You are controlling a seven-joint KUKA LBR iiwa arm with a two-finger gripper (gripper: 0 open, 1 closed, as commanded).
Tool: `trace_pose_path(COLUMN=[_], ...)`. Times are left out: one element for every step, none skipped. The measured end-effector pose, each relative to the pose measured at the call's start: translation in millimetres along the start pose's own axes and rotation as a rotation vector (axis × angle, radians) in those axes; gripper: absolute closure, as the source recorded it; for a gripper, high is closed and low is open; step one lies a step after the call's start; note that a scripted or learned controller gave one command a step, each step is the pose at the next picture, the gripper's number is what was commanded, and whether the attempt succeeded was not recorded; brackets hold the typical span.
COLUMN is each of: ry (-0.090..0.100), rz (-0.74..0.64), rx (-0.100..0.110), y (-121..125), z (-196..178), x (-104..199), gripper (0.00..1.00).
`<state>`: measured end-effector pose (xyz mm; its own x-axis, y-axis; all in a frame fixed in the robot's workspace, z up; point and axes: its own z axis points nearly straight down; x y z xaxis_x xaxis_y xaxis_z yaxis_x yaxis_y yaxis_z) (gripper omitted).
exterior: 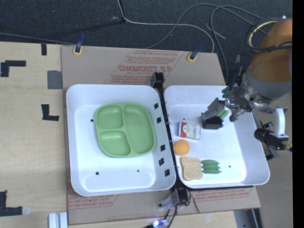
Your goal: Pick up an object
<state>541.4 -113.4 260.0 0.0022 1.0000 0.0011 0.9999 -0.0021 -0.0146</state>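
Observation:
The right bin [237,141] holds a small white carton with red and blue print [189,130], an orange ball [181,147], a slice of toast [191,168] and a green pea pod [210,166]. My gripper [213,118] hangs over the right bin, just right of the carton and above its level. Its dark fingers point down and left, and nothing shows between them. The grey arm with its orange band [273,56] comes in from the right.
The left bin [80,141] holds a green divided plate [125,129]. A black divider with clips [164,127] runs between the bins. Cables [190,18] lie on the dark cloth behind the cardboard sheet.

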Motion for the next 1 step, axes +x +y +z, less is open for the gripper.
trace_pose_path(ry=[-0.001], rz=[-0.003], rx=[-0.013], y=[2.0], z=[-6.9], x=[0.3], gripper=[0.0])
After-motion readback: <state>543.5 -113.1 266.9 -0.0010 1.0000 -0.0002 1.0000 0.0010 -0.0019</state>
